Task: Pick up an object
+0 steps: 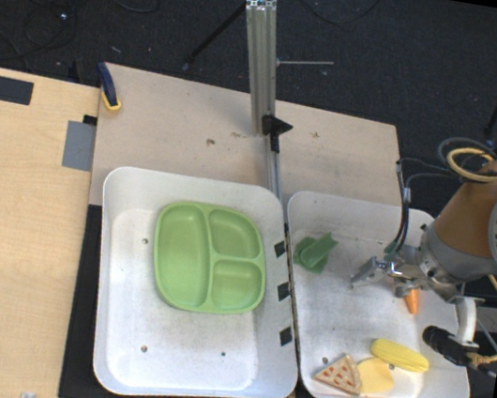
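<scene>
Metal pincer (377,271) low in right bin (359,218), fingers spread, pinching nothing: approach step. Green piece (315,251) lies just leftward; next move needs shifting over it, then closing.

1. Light is even and fairly bright across the pale wooden tabletop (5,227) and the two shallow white plastic bins (111,331).
2. Shadows are soft and short; the dark floor (399,48) at the far side stays dim.
3. No strong glare on the bins.
4. Focus is slightly soft overall, with small details grainy.
</scene>
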Controlling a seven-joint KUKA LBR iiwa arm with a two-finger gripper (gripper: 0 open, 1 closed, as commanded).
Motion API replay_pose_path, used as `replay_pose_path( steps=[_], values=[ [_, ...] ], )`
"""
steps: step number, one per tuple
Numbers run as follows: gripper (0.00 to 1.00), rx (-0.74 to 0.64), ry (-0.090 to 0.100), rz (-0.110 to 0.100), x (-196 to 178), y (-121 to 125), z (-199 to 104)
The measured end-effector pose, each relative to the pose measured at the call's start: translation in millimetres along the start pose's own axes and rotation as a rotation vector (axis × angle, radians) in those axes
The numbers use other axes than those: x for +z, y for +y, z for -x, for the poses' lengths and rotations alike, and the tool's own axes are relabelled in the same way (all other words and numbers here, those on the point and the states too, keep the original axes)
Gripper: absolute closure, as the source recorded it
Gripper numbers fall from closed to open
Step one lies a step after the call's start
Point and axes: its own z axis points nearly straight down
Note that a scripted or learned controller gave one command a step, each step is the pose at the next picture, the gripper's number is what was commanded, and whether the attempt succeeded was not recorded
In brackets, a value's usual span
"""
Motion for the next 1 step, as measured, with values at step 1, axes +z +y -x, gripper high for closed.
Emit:
replay_pose_path(
  steps=[1],
  values=[
    [1.00,0.000,0.002,0.005,-11.2,1.7,-0.6]
  ],
)
